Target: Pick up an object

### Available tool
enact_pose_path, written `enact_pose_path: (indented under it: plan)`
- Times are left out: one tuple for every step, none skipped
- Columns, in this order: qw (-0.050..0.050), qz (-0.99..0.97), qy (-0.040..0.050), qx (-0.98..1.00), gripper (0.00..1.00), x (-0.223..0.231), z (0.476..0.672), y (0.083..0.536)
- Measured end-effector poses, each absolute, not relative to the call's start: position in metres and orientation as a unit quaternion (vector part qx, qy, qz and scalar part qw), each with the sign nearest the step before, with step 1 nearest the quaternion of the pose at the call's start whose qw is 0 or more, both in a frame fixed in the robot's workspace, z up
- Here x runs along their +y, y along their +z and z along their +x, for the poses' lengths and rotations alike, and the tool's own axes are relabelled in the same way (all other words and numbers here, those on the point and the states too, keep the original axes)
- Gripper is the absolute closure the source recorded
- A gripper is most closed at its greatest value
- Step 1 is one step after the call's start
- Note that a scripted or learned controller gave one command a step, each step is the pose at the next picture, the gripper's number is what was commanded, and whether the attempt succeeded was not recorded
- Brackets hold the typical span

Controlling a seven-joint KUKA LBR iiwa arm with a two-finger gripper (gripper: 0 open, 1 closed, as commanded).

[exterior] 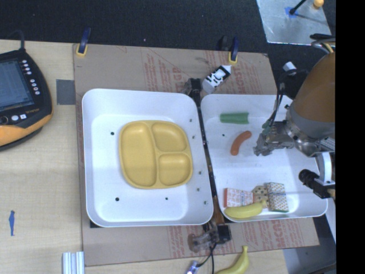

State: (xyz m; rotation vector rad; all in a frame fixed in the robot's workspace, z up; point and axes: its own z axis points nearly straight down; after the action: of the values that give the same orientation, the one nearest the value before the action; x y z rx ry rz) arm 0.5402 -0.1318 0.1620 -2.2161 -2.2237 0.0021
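The right bin holds a green block near its far side, an orange-red sausage below it, and along the near wall a yellow banana, a small red-and-white packet and a patterned box. My gripper hangs over the right bin, just right of the sausage and apart from it. Nothing shows between its fingers. The arm's grey wrist and orange band cover the bin's right part.
A yellow three-compartment plate lies in the left bin. A teach pendant rests on the bench at far left. A second banana lies outside the bins at the front. Clamps and a black-and-white tag sit behind the bins.
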Motion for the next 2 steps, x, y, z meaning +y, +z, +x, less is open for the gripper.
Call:
enact_pose_path:
  plan:
    - [0.001, -0.705, 0.0014, -0.71, 1.0, -0.133, 0.541, 0.172]
    - [0.002, -0.705, 0.0022, -0.709, 1.0, -0.122, 0.55, 0.154]
